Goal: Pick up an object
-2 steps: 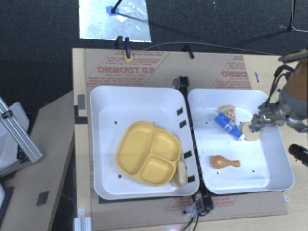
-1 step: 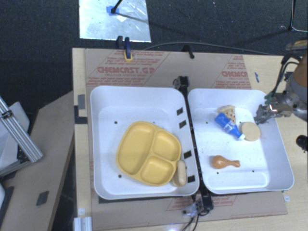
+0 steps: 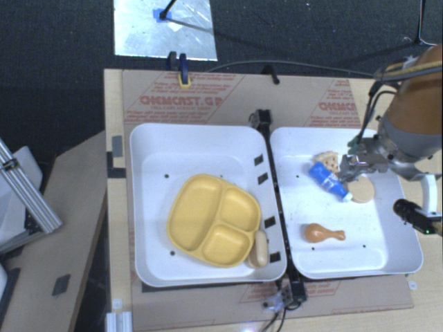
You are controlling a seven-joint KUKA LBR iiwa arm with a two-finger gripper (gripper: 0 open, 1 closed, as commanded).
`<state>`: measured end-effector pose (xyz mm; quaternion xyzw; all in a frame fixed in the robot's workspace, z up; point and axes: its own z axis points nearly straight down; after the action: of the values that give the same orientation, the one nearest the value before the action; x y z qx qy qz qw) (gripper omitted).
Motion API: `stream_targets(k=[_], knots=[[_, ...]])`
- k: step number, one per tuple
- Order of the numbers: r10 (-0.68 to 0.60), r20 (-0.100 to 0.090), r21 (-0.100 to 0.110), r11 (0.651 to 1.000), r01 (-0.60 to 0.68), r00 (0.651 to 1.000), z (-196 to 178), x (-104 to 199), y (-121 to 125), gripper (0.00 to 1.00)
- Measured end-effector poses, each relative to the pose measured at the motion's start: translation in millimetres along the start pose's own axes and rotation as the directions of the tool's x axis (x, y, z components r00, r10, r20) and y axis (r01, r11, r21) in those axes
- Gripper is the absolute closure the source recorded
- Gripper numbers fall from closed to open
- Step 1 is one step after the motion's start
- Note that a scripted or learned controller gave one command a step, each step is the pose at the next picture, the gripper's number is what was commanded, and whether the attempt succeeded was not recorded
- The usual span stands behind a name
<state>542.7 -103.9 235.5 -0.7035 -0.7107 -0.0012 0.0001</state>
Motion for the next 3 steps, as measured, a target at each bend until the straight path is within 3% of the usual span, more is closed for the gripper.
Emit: stream_targets(k=[3], knots=[[0.001,0.000,0.001,1.000,-0.001,1.000,14,156,-17,1.00]])
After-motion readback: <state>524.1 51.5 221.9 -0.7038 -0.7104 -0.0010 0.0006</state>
